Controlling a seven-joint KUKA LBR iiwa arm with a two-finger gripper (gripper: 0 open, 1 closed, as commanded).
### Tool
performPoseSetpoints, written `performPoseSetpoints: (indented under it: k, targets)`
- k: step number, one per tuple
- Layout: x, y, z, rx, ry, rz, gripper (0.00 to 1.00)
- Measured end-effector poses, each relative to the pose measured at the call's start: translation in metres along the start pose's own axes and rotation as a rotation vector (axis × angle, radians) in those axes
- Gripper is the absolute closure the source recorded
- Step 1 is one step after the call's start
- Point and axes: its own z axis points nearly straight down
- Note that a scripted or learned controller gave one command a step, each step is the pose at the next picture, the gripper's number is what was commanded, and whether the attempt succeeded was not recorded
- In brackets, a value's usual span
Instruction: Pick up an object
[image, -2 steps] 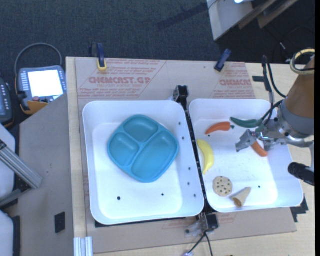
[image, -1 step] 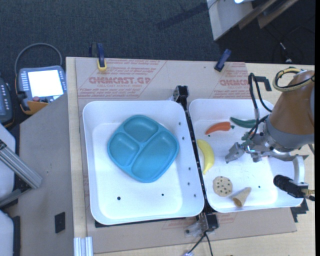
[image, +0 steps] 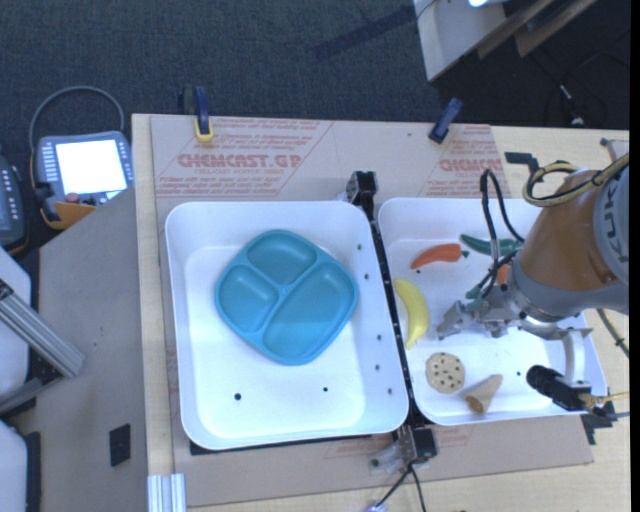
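In the right bin (image: 560, 218) lie a yellow banana (image: 411, 309) along the left wall, an orange carrot (image: 437, 256) with a green top toward the back, a round speckled cookie (image: 444, 372) and a tan cone (image: 484, 392) near the front. My gripper (image: 452, 319) hangs low over the bin's middle, just right of the banana and above the cookie, its tip pointing left. I see nothing held in it. The arm's orange band and grey wrist cover the bin's right part.
The left bin (image: 190, 330) holds a blue divided plate (image: 287, 296). A green object (image: 487, 244) lies partly hidden behind the arm's cables, right of the carrot. A black divider runs between the bins.
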Motion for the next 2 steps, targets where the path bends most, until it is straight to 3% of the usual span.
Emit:
performPoseSetpoints:
  k: [1, 2]
  targets:
    - [0.000, 0.001, -0.012, -0.006, -0.002, 0.001, 1.00]
    - [0.005, 0.010, -0.069, -0.012, -0.004, -0.002, 1.00]
